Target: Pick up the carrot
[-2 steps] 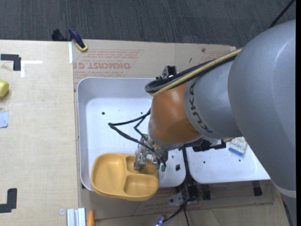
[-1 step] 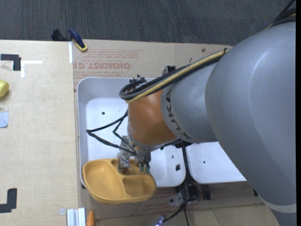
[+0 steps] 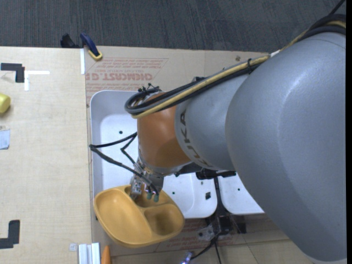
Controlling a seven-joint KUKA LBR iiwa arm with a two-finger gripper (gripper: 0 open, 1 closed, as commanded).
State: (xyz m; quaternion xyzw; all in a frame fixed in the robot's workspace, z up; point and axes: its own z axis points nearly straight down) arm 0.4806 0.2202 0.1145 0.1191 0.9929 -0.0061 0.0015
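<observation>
My gripper (image 3: 144,192) hangs below the orange wrist band (image 3: 159,136), low in the left white bin (image 3: 104,131). It is right above the back rim of a yellow-orange bowl (image 3: 135,219) that lies in the bin's near corner. The big grey arm (image 3: 275,136) covers most of the bins behind it. A small orange piece (image 3: 105,253) pokes in at the bottom edge, outside the bin; I cannot tell whether it is the carrot.
A second white bin (image 3: 236,199) peeks out under the arm on the right. On the wooden bench at far left lies a yellow object (image 3: 3,103). Black cables (image 3: 113,150) loop from the wrist across the left bin. A blue-and-yellow clamp (image 3: 91,45) sits at the cardboard's back corner.
</observation>
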